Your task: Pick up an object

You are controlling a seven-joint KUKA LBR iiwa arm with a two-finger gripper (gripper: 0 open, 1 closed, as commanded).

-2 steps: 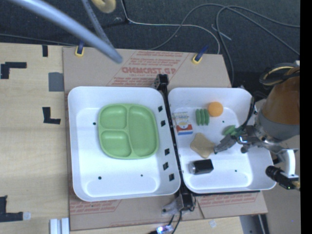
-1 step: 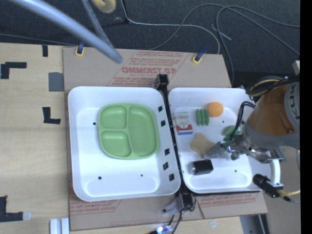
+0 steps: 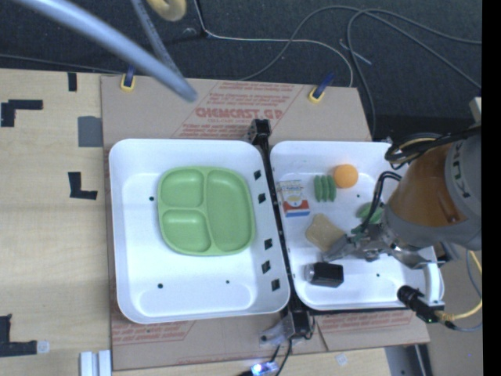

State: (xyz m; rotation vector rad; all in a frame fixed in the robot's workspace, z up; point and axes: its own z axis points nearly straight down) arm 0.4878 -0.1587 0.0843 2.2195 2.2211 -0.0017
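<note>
Lying beside pincer [image 3: 342,247]: tan block [image 3: 322,230]

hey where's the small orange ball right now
The small orange ball lies in the right-hand white bin, near its far edge, just right of the green ridged piece and above the tan block.

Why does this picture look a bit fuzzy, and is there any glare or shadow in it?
In the camera view, the grey bar crossing the top left is badly blurred, likely too near the lens. The white bins look bright and washed out, hiding surface detail. The gripper casts only a soft shadow by the tan block. The label on the small carton is too soft to read.
</note>
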